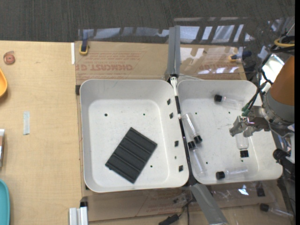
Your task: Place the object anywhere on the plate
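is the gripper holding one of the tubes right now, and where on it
Cannot be told. The gripper is over the right bin, above a clear tube, but no grip is visible.

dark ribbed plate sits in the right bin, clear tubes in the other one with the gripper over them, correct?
Bins are swapped. The camera view shows the dark ribbed plate in the left bin; the clear tubes lie in the right bin, with the gripper over them.

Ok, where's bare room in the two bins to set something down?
Left bin: open floor above and left of the black ribbed plate, which sits low and central. Right bin: crowded, with clear tubes along the left wall, bottom edge and top; the pincer hangs over its right side. Its middle is bare.
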Tool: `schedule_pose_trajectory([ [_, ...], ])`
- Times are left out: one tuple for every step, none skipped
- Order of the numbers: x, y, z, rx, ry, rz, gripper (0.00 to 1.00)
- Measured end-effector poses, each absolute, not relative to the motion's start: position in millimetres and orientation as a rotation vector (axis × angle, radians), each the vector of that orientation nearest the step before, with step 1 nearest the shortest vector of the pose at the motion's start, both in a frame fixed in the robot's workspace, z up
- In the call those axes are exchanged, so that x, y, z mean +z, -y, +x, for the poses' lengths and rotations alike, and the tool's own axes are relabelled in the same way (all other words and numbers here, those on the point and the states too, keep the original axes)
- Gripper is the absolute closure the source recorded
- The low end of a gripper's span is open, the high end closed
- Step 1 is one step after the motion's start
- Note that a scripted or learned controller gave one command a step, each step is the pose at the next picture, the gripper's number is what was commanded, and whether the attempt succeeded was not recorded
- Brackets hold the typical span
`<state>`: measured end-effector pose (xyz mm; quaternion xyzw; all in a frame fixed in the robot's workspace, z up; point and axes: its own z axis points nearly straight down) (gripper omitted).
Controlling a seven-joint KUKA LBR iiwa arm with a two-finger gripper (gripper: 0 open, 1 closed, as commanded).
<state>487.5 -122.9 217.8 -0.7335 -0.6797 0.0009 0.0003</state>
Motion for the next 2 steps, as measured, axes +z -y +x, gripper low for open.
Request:
schedule_pose_trajectory([
  [274.1, 61.8, 533.9, 0.005, 2.243, -2.198, 1.0],
  [380.5, 13.5, 582.1, 0.008, 1.826, -2.557, 1.0],
])
